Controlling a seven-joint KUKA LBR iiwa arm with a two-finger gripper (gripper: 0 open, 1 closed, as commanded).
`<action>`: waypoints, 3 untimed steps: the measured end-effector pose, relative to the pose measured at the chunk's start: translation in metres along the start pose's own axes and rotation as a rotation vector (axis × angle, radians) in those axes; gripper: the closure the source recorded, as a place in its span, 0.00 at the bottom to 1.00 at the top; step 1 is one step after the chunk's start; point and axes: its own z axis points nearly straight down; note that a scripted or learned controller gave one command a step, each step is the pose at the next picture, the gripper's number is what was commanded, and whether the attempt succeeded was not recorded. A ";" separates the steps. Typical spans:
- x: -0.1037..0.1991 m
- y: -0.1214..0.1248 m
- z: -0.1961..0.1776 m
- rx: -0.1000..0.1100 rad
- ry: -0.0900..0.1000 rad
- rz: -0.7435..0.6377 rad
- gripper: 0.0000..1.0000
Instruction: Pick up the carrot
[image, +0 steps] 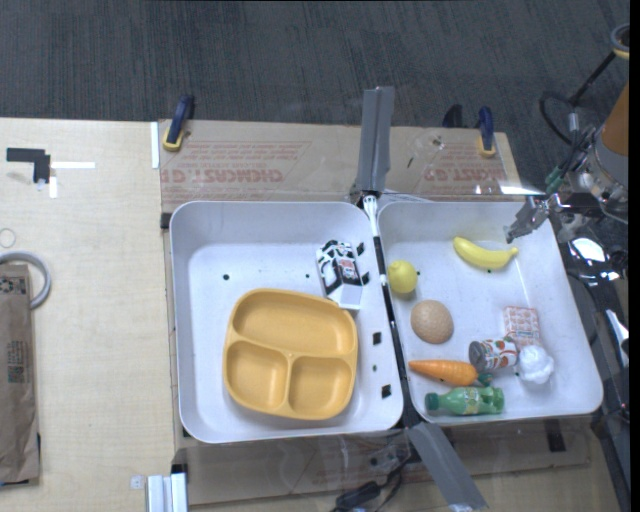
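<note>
The carrot (443, 371) is orange with a green stub at its right end. It lies on its side near the front of the right bin (560, 290), just above a green bottle (465, 402). My gripper (527, 216) hangs over the far right corner of that bin, beside the right end of a banana (485, 252). It is well apart from the carrot, which has nothing touching it from above.
Around the carrot are a tan egg-shaped ball (432, 321), a small can (495, 353), a white lump (537, 365), a pink packet (521, 322) and a lemon (402, 277). The left bin (200, 300) holds a yellow divided plate (290, 353) and a black-and-white carton (342, 268).
</note>
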 end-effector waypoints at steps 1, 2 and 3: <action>0.089 -0.051 0.056 0.002 0.000 0.243 0.00; 0.082 -0.056 0.064 0.000 0.000 0.097 0.00; 0.138 -0.132 0.018 0.001 0.000 0.086 0.00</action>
